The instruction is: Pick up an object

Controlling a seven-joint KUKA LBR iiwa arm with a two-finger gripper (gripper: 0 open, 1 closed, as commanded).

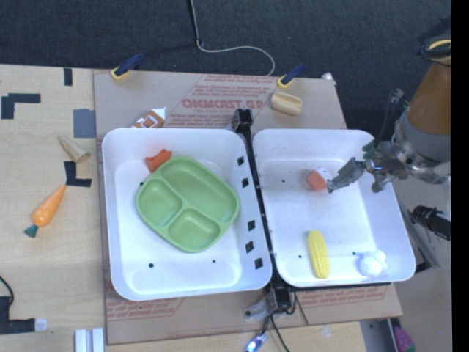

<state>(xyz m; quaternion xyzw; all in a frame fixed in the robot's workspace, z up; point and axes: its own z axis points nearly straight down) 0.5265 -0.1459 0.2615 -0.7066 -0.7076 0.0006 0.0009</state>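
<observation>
The right bin point(381, 196) holds a small red-orange block point(316, 180), a yellow corn cob point(318, 254) and a small white object point(372, 263). My gripper point(356, 182) hangs over this bin's upper right part, coming in from the right. It looks open: one dark finger point(341, 177) slants down-left and its tip ends right beside the red-orange block. The other finger point(378, 182) stands well apart to the right. Nothing sits between them. The corn cob and the white object lie near the bin's front wall, away from the gripper.
The left bin point(124, 270) carries a green divided plate point(188, 204) and a small orange piece point(157, 159) at its upper left. Outside the bins lie a toy carrot point(47, 207), a cone-shaped piece point(73, 149) and a bread roll point(286, 103). A black divider point(253, 196) separates the bins.
</observation>
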